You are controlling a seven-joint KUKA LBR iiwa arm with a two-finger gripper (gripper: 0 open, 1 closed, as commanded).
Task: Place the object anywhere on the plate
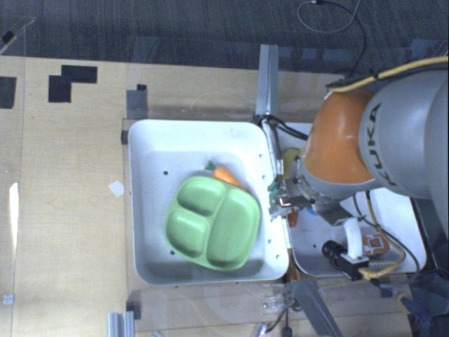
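Leftmost, bare wooden tabletop (63, 209) with black markings near its far edge. Left bin (151, 153) holds a green divided plate (213, 221), three compartments, lying flat toward the bin's near right corner. Carrot (226, 177), orange with a green tip, lies just behind the plate's far edge, touching or partly tucked under it; not on the plate. Arm (372, 146) hangs over the right bin (403, 230). Pincer (280, 201) sits over the divider between bins; released or clenched, cannot tell.
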